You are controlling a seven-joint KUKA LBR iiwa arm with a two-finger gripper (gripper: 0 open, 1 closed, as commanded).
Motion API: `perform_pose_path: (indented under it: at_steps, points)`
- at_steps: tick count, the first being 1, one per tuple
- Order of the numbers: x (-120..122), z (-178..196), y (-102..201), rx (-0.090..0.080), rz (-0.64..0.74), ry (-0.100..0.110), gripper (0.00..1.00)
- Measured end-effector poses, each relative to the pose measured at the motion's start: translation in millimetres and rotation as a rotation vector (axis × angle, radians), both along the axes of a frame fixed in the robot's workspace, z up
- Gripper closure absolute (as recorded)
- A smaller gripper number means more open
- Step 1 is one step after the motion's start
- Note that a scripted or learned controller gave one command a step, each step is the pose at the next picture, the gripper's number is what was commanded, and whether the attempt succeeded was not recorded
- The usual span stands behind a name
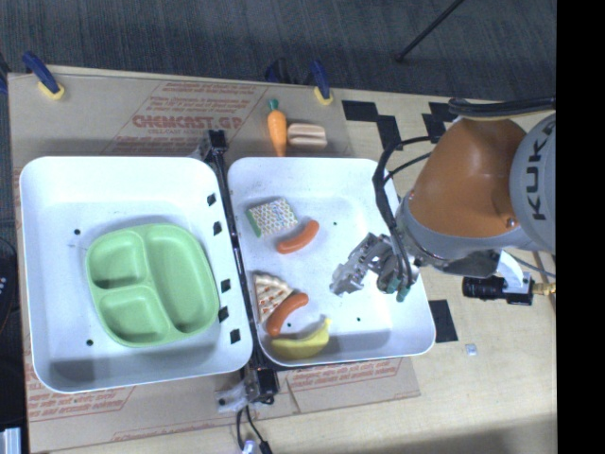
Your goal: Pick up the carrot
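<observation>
Grey metal forms the gripper (352,276), which is seen low over the right part of the right bin (392,334); whether it is spread or closed cannot be told from this slanted view, and nothing is seen held in it. Above it, the wrist is wrapped by a broad, smooth orange band (463,183), with dark cables looped beside it.

On the bin floor just left of the gripper, an elongated orange sausage (297,236) is shown, and beside that a small square sponge (272,217) with a speckled green face. Nearer the front wall, a waffle (267,294) with a gridded surface is overlapped by a second sausage (286,312), against which a curved yellow banana (302,341) rests.

The carrot (276,129), a tapered orange body with a green top, is located outside both bins, on the cardboard-covered bench just behind the right bin's rear rim. A layered sandwich-like block (306,136) lies touching or just beside it.

In the left bin (47,197), a glossy pale-green divided plate (149,283) with three compartments is set.
</observation>
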State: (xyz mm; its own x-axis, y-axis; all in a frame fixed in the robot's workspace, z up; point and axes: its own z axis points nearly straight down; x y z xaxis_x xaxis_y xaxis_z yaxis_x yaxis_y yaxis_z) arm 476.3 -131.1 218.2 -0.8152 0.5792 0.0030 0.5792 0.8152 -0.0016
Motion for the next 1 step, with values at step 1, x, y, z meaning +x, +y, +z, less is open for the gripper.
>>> perform_pose_path:
  at_steps: [1]
  points:
    - [0.7,32.6,91.8,-0.001,0.020,-0.003,1.00]
